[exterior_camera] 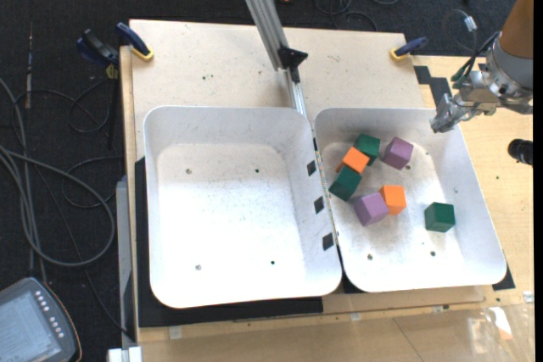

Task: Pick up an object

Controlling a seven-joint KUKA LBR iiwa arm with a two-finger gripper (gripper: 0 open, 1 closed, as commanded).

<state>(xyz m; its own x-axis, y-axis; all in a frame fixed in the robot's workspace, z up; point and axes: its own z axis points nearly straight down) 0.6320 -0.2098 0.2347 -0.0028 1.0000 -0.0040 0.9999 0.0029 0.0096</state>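
Item: pincer (pixel 441 123), hanging over the right shallow white bin (pixel 475 182) at its upper right rim; I cannot tell its state. Candidates: small purple cube (pixel 397 153), nearest, touching nothing; dark green cube (pixel 439 216), standing alone. Risk I judge: crowded orange and green cubes (pixel 355 161) block a clean descent.

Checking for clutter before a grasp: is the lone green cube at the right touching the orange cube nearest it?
Apart. The camera view shows bare white bin floor between the green cube and the orange cube.
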